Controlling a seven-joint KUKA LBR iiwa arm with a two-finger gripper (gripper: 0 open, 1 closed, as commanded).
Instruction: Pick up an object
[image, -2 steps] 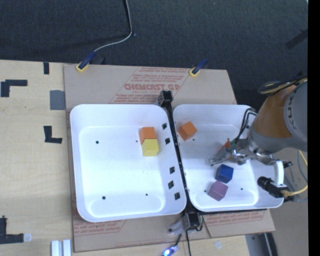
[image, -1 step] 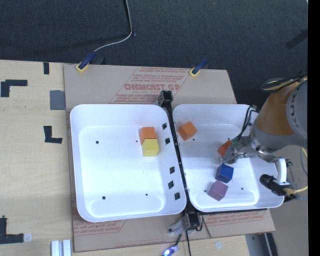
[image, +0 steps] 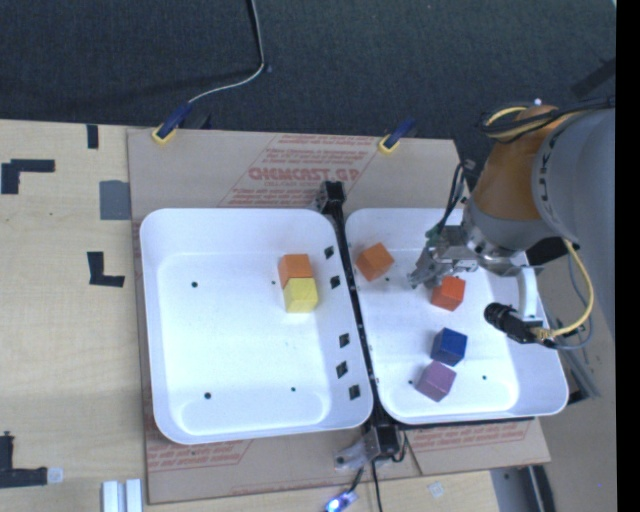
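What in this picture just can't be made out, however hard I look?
- The tool, camera view: small and dark against the arm's wrist, so whether it is open or shut cannot be told.
- The red-orange cube: sits right beside the tool; contact cannot be judged from this slanted angle.
- The printed red lettering on the cardboard: upside down and too small to read.
- The arm: cut off by the picture's right edge.

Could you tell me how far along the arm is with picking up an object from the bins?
Done: the gripper has reached into the right bin, just beside the red-orange block. In hand: nothing visibly; that block sits on the bin floor. Left: grasp and lift. The orange block, blue block and purple block lie untouched.
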